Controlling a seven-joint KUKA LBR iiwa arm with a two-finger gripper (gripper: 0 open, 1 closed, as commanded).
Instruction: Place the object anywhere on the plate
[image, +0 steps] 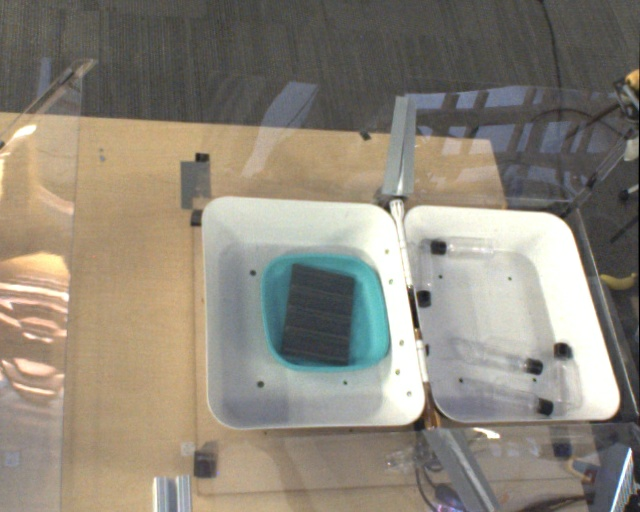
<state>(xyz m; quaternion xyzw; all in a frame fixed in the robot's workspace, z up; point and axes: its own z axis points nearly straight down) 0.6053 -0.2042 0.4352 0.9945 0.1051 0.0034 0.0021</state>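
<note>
A dark grey ribbed rectangular block (319, 315) lies flat on a teal square plate (374, 318) in the middle of the left white bin (230, 340). The block sits well inside the plate's rim, slightly tilted.
The right white bin (500, 290) holds several clear plastic tubes with black caps: one (460, 246) near its back left corner, others (505, 365) along its front right. A metal post (399, 150) stands behind the seam between the bins. Bare wooden bench (110, 330) lies to the left.
</note>
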